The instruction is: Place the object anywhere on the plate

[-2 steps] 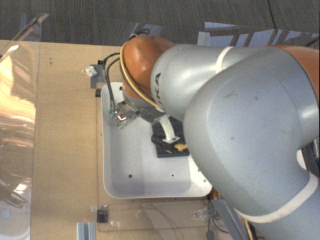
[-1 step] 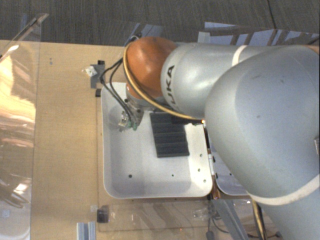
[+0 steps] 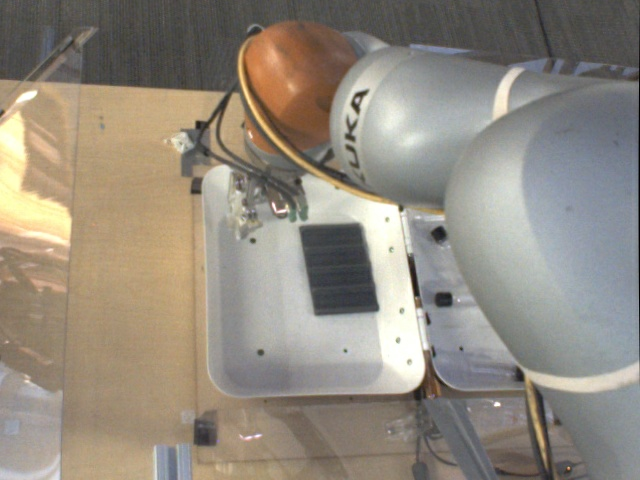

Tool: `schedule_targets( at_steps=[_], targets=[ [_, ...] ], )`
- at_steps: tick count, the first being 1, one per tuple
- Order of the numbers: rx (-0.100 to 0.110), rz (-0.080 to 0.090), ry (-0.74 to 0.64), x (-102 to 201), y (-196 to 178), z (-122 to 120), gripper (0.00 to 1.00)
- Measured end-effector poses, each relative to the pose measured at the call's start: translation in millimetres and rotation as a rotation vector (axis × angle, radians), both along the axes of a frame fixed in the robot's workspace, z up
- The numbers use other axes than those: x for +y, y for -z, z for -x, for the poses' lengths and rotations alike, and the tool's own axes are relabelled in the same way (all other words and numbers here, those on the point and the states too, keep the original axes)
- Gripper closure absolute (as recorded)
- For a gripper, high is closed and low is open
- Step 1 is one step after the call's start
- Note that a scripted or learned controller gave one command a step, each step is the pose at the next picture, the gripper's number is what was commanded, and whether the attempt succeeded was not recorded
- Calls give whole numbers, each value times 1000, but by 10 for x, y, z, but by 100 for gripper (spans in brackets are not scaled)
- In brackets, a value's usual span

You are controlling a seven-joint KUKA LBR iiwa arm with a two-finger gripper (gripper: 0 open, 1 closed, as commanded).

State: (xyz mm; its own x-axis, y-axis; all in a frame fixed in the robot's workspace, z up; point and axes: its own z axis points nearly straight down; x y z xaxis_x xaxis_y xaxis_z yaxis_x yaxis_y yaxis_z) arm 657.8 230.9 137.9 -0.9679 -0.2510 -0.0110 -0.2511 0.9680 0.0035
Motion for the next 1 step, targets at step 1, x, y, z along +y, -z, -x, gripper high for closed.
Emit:
schedule_targets(
  at_steps=[1],
  targets=[
    [-6,3,-453,56,473,-138,100]
  ],
)
